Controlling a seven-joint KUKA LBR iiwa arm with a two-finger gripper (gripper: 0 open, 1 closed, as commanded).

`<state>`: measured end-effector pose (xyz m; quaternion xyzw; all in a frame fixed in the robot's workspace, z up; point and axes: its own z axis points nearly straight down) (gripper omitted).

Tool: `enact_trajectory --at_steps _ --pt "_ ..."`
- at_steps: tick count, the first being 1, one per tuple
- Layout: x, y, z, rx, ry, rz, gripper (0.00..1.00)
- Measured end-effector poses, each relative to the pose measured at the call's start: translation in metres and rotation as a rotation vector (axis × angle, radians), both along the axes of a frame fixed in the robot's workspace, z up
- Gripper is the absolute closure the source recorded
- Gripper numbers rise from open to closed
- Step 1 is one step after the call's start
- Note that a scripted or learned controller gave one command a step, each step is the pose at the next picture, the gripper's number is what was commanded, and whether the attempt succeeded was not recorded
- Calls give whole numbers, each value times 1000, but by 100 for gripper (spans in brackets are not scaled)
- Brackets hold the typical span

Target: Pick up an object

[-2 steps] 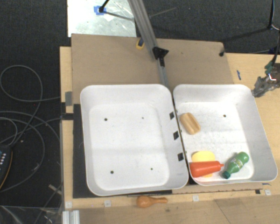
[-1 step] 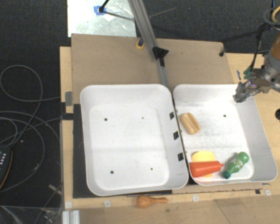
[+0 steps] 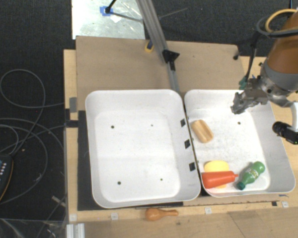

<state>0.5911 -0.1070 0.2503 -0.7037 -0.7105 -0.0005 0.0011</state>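
The grey arm with its orange band (image 3: 288, 53) reaches in over the far side of the right-hand shallow white plastic bin (image 3: 273, 133), and its dark two-finger gripper (image 3: 238, 105) hangs above that bin's bare floor near the far wall. Whether it is open or closed cannot be told — the tip is a small dark mass from this angle — and nothing shows between its tips.

Every loose thing in that bin lies on the near side of the gripper. Closest to it, off toward the divider between the bins, is a tan, rounded bread-like block (image 3: 202, 131), lying apart from everything else. Well below the gripper, in the bin's near corner, three things cluster: a yellow rounded lemon-like piece (image 3: 216, 166), an orange carrot-shaped toy (image 3: 218, 178) lying just in front of it and touching it, and a green plastic bottle (image 3: 251, 174) tilted beside the carrot's tip.

Far to the gripper's side sits the left-hand white bin (image 3: 104, 103). Outside both bins, on the bench's near edge, lies a small orange-brown pear-shaped piece (image 3: 160, 213).
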Motion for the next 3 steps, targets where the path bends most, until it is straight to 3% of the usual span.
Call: enact_trajectory --at_steps 3 --pt "-19 192 -10 1 -2 3 100"
